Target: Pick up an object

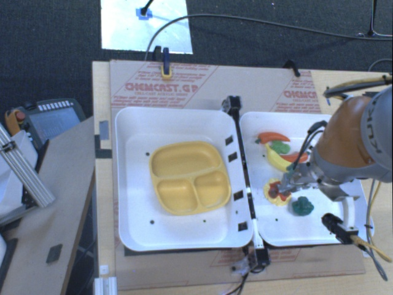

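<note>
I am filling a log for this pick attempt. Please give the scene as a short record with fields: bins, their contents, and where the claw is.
left bin: holds a yellow divided tray
right bin: holds small toy foods
toy foods: yellow banana, red-orange chili pepper, green piece, dark green broccoli-like piece, yellow-red piece
claw: low over the yellow-red piece
grasp: cannot tell

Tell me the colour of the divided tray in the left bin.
Pale yellow. The divided tray shows plainly in the camera view, lying in the left bin.
</note>
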`<state>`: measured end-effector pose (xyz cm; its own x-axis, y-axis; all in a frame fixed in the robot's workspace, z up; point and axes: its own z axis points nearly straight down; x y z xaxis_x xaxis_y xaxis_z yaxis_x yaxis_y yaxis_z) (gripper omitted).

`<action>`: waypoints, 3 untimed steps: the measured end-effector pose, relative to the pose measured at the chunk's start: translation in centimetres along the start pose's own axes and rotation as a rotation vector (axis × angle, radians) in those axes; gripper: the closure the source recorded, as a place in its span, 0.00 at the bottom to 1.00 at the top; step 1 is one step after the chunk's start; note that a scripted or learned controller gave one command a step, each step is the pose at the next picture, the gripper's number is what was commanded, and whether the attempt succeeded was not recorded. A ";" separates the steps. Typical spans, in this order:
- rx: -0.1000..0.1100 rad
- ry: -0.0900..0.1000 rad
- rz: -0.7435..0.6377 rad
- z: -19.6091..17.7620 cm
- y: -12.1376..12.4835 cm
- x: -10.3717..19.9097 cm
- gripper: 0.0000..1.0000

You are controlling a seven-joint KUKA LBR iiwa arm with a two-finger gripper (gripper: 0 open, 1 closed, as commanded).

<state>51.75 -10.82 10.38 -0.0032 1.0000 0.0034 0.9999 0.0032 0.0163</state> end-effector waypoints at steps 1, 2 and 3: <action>0.009 -0.005 0.000 -6.2 -0.1 -0.5 1.00; 0.009 -0.005 -0.002 -11.3 -0.4 0.3 1.00; 0.009 -0.005 -0.001 -15.8 0.3 -0.1 1.00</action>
<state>51.80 -10.97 26.15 -0.0044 1.0000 -0.0019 1.0000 0.0044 0.0070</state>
